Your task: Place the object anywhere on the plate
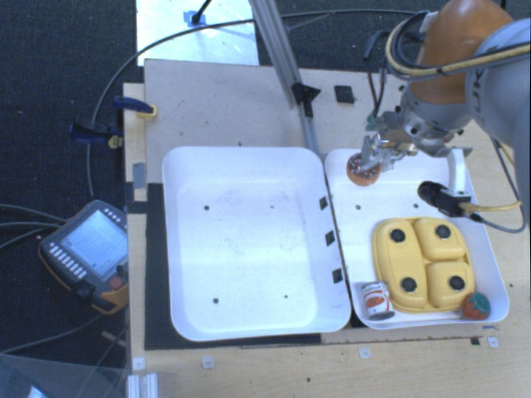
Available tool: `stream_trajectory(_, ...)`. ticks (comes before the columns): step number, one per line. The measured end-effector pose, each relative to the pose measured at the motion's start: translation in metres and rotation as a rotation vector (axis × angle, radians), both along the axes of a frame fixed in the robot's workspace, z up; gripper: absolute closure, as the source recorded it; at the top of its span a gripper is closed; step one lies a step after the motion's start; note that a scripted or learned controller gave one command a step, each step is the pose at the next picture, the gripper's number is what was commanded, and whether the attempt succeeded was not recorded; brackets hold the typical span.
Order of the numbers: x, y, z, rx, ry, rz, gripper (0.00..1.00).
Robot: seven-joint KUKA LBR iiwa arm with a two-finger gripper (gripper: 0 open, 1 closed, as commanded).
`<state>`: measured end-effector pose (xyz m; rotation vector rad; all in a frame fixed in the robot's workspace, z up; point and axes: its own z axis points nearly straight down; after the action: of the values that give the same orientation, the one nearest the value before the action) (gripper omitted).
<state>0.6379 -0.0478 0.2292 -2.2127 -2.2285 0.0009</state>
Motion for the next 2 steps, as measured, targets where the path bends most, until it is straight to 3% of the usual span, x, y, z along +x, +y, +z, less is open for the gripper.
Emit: stream_trajectory(2, -0.061, 0.086, -0.019, 0.001, 0.002, 0.001, 1.00)
